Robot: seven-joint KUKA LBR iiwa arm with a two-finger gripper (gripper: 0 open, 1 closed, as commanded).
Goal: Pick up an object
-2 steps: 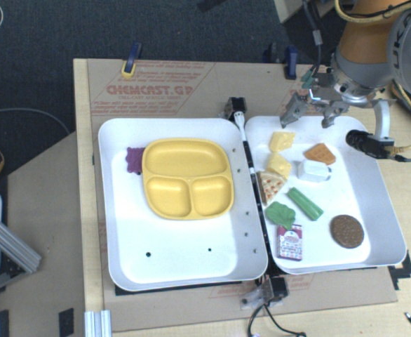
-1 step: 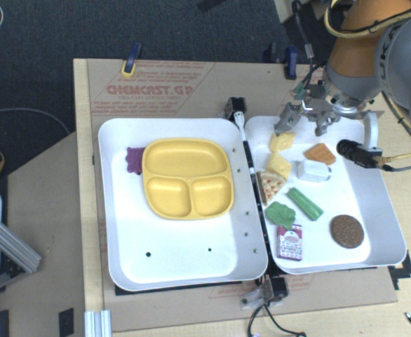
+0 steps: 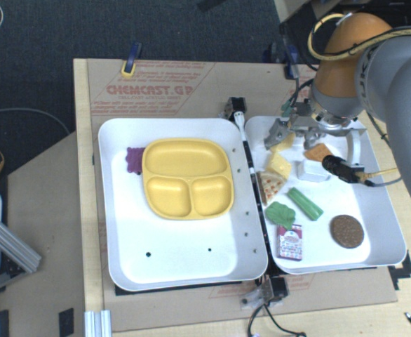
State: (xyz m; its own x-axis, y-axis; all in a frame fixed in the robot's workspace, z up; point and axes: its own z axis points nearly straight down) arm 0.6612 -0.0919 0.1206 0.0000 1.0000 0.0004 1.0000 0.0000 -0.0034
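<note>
My gripper (image 3: 293,132) hangs over the far end of the right bin (image 3: 381,209), below the arm's orange band (image 3: 346,48). Right under it lies a pale yellow piece (image 3: 284,144), and I cannot tell whether they touch. Close by are an orange piece (image 3: 318,152), a white piece (image 3: 311,171) and a yellow cheese block (image 3: 279,166). Nearer the front lie a pizza slice (image 3: 270,185), a green leafy toy (image 3: 281,213), a green stick (image 3: 305,203), a brown cookie (image 3: 347,231) and a pink packet (image 3: 290,242).
The left bin (image 3: 121,209) holds a yellow divided plate (image 3: 188,177) with a purple item (image 3: 134,159) at its left side. A black and yellow part (image 3: 344,168) with a cable reaches across the right bin from the right. Cardboard (image 3: 156,83) lies under both bins.
</note>
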